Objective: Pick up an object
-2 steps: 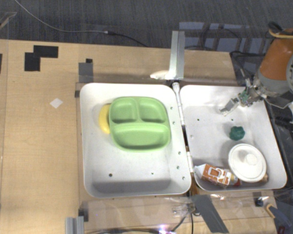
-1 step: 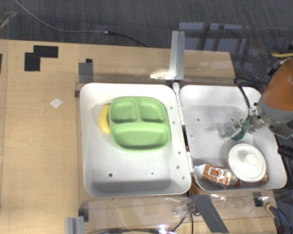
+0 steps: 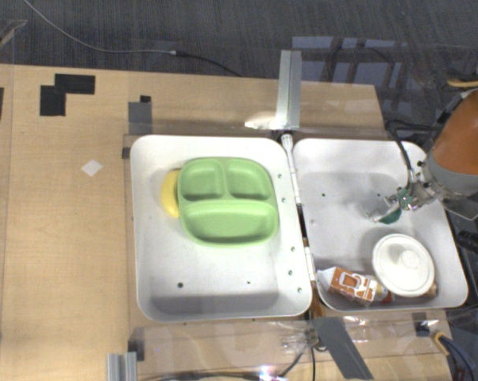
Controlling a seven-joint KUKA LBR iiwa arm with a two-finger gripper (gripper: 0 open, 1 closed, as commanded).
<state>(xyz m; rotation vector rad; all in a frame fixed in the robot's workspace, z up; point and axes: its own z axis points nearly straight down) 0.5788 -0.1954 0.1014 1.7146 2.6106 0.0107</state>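
My gripper (image 3: 391, 207) hangs low in the right bin (image 3: 334, 213), over its bare upper middle floor, with the grey arm and its orange band (image 3: 465, 145) reaching in from the right. Just below the gripper stands a round white bowl (image 3: 403, 264). A brown and orange packet (image 3: 352, 285) lies along the bin's front wall, left of the bowl. In the left bin (image 3: 167, 284) a green divided plate (image 3: 225, 201) rests with a yellow object (image 3: 169, 194) poking out from under its left edge. Nothing shows in the gripper.
A metal divider (image 3: 296, 213) separates the two bins. A metal post (image 3: 289, 90) stands behind them. Black cables (image 3: 398, 133) run near the arm at the right. The wooden bench (image 3: 56, 228) lies open to the left.
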